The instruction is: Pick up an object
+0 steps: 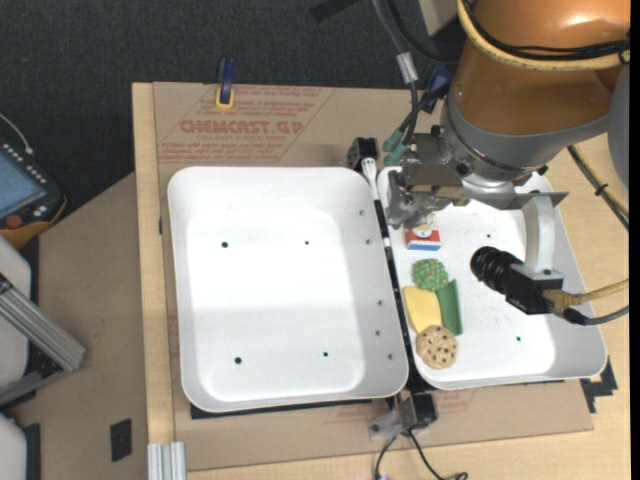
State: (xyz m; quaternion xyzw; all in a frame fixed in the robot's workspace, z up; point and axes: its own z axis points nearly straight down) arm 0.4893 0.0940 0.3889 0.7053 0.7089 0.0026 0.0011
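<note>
Just below the gripper [405,211], small box [423,239]

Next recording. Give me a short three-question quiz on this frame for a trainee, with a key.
1. True or false: the cookie touches the small red, white and blue item.
2. Which bin holds the yellow piece? A) the bin on the view's left; B) the bin on the view's right; C) neither.
3. Short answer: which object lies closest to the tool?

Key: 1. False, other objects lie between them. 2. B. 3. The red, white and blue item, just below the tool in the view.
</note>
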